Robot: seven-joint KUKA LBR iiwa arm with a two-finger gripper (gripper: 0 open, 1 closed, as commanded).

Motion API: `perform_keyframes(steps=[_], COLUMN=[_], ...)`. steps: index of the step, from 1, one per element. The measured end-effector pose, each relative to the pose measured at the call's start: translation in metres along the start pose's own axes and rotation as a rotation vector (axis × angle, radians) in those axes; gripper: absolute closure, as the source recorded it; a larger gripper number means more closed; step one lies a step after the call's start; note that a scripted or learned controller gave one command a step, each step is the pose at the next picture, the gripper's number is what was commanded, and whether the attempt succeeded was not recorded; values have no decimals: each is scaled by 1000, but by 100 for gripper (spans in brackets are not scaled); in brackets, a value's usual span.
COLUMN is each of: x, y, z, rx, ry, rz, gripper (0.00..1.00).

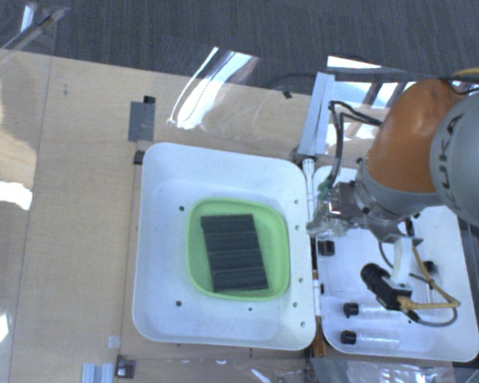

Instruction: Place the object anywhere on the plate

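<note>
Arm, grey w/ orange band, looms over R bin, reaching in from the right. Its gripper sits at that bin's left edge, just beside the wall shared w/ L bin. Whether it is open or closed can't be told from this angle. Block, dark and ridged, lies flat on green plate in the middle of L bin, slightly askew to the plate's sides and apart from gripper. Clear, black-capped tube and second tube lie side by side near R bin's front edge. Both bins rest on pale wood bench.
</note>
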State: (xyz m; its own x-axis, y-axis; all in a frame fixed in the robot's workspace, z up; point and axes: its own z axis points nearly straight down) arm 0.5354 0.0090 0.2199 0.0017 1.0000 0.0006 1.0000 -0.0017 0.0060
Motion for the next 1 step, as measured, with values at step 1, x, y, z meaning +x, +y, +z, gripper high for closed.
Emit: perform_keyframes(steps=[1], x=[85], y=[39], z=[21], rx=[2], ry=[1], rz=[-85], gripper=[100])
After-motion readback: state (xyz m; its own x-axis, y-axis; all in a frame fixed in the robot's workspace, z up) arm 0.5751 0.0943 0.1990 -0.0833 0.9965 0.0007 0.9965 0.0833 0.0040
